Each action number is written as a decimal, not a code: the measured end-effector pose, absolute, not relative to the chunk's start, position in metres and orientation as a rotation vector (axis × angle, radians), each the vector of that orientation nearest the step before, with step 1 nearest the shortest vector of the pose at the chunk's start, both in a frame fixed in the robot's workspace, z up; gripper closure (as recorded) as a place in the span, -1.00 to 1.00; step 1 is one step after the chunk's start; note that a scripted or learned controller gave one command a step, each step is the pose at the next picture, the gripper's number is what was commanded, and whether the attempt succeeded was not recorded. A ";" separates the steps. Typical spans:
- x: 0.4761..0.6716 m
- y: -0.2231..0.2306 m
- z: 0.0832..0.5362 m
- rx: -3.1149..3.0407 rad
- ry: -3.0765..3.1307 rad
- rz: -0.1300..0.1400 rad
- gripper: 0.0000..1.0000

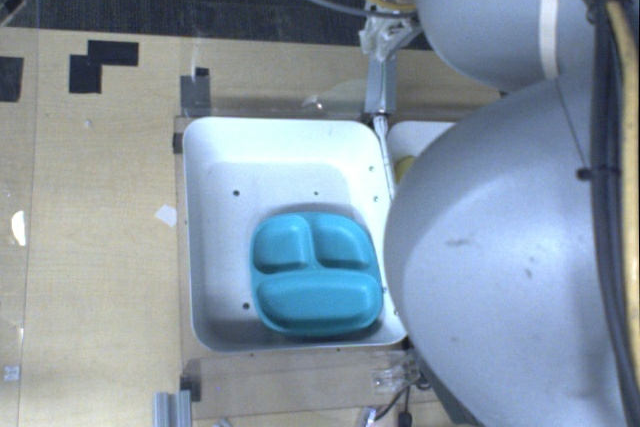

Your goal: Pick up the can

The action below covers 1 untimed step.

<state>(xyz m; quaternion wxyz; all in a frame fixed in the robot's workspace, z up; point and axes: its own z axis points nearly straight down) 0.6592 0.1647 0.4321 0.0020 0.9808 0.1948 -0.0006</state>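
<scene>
Can unseen — arm (500, 245) blankets right bin (425, 137); left bin (200, 215) holds blue tray (315, 273); claw state can't tell.

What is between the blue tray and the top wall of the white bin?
Nothing lies there. In the camera view, the stretch from the blue tray to the top wall of the white bin is bare white floor with a few small dark dots.

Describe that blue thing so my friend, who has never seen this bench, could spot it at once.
Find the white bin on the left of the pair, beside the big grey arm. Near its front edge lies a blue tray with rounded corners, moulded into three compartments. It is the one brightly coloured thing lying in that bin.
</scene>
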 end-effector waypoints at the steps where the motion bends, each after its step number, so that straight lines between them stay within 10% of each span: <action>1: 0.659 0.165 0.432 3.077 0.611 -0.002 -1.00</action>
